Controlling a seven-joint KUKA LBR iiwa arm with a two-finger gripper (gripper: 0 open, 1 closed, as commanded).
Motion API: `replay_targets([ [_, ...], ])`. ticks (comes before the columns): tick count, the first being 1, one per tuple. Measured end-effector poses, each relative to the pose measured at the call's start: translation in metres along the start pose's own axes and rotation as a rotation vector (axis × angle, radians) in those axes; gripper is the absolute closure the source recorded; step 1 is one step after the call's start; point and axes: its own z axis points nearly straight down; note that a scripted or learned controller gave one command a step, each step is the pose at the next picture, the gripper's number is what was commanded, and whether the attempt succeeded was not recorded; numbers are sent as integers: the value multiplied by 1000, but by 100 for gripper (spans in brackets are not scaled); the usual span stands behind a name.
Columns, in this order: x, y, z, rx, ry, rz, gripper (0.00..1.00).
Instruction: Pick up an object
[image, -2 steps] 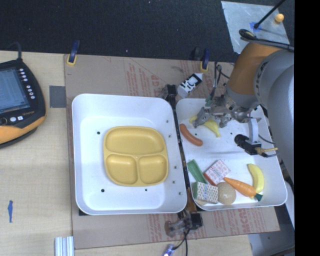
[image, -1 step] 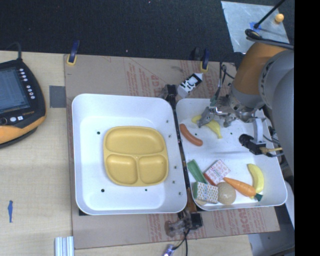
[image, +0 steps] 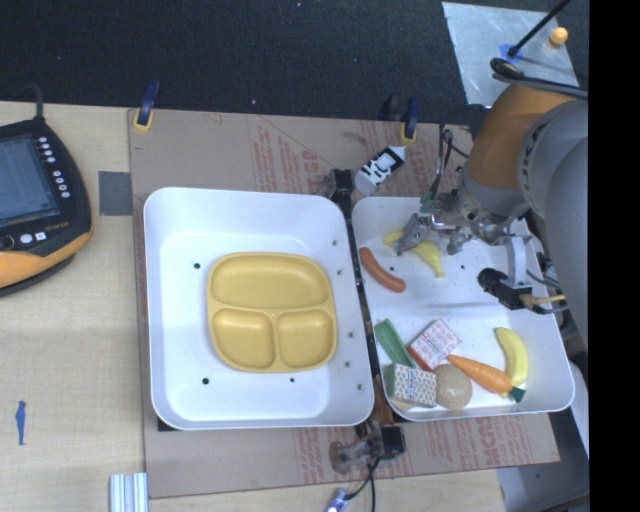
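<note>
The tool (image: 432, 228) sits low over a small yellow banana (image: 428, 256), touching it; whether it grips, I cannot tell. Lifting remains undone, seemingly.

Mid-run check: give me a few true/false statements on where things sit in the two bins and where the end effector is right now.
1. The yellow divided tray lies in the left bin. True.
2. The end effector is over the left bin. False: it is over the right bin, at a small yellow item.
3. The sausage lies in the right bin. True.
4. The carrot sits on the divided tray. False: it lies in the right bin beside the banana.
</note>
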Motion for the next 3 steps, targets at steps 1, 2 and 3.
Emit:
replay_targets([
  [1,-9,0,0,-2,-1,3,0],
  [2,-9,0,0,-1,0,0,0],
  [3,-8,-3,-9,17,4,-2,100],
])
